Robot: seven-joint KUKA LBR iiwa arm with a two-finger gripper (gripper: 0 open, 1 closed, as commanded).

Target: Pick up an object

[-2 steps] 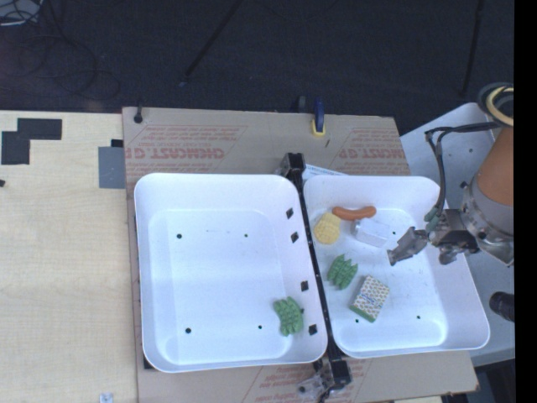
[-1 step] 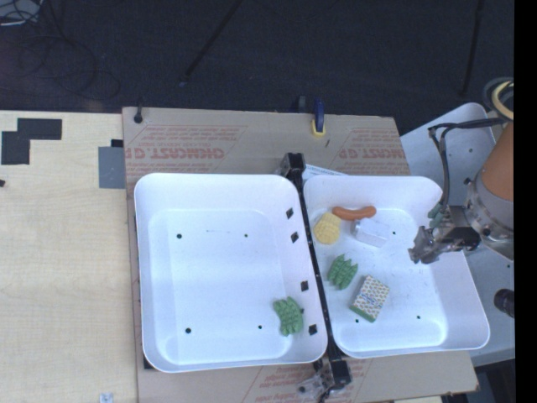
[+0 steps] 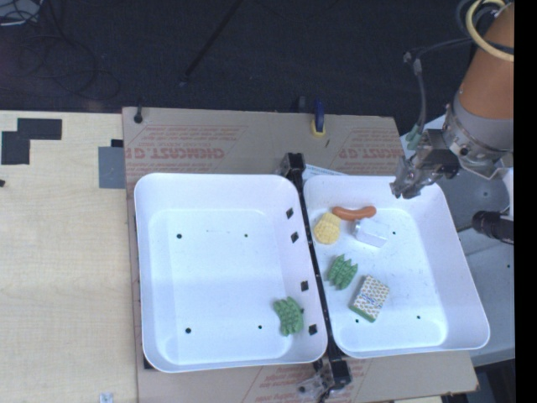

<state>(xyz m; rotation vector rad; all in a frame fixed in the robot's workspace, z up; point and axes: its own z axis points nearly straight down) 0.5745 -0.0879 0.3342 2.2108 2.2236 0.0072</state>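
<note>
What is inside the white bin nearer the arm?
The right white bin holds an orange sausage-shaped toy, a yellow round item, a pale clear-looking block, a green knobbly piece and a small green-edged box. None is covered; the tool hovers at its far rim.

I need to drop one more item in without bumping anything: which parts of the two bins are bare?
The left bin is bare except for the green piece by its lower right corner. In the right bin, the floor right of the small box is free. Its upper left is crowded: sausage, yellow piece, white piece, green toy.
</note>
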